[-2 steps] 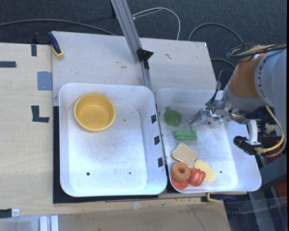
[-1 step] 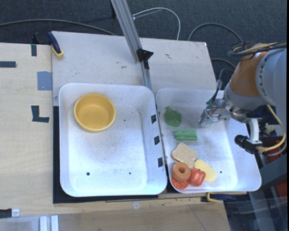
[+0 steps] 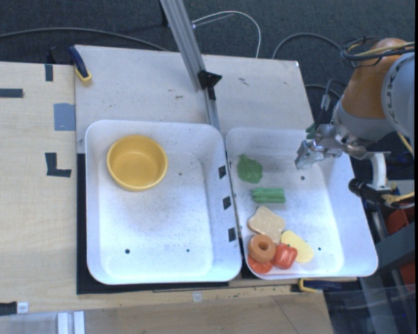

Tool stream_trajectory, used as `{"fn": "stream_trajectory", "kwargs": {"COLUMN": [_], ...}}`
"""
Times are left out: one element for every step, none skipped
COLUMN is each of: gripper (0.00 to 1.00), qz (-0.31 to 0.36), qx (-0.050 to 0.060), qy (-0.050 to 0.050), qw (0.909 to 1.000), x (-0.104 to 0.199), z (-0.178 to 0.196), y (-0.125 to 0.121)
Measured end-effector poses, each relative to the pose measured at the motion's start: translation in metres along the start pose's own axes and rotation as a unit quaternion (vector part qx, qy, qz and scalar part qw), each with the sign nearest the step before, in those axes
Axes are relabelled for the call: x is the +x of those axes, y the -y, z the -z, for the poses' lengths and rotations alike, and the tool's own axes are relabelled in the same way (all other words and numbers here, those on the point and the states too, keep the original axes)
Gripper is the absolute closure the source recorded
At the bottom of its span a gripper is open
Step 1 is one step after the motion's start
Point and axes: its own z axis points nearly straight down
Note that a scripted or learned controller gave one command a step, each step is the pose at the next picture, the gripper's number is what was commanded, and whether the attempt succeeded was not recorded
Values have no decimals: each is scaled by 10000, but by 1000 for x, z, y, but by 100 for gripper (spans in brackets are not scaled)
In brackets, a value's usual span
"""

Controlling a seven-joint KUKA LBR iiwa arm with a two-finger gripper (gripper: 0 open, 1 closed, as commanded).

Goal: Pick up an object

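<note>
My gripper [image 3: 303, 158] hangs over the upper right part of the right bin [image 3: 348, 249], with bare bin floor under it. A green leafy piece [image 3: 249, 168] lies to its left and a flat green piece [image 3: 267, 195] below that. Toward the bin's front sit a bread slice [image 3: 266, 222], a brown donut [image 3: 262, 246], a red pepper [image 3: 285, 257] and a yellow piece [image 3: 299, 246], packed close together. A yellow bowl [image 3: 136, 162] stands in the left bin [image 3: 160, 256], at its upper left. I see nothing in the gripper.
A slanted metal pole [image 3: 184, 30] comes down to the bins' shared rear corner. The grey and orange arm [image 3: 373, 96] enters from the right. A blue and yellow clamp [image 3: 80, 65] sits on the bench's far left corner. Cables lie behind the bench.
</note>
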Motion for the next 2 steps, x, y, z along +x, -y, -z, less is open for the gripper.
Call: {"fn": "stream_trajectory", "kwargs": {"gripper": [100,100], "qz": [-6,-2], "qx": [-5,-4], "qy": [5,3], "qw": [10000,10000], "x": [-5,-4], "z": [62,107], "y": [-2,-4]}}
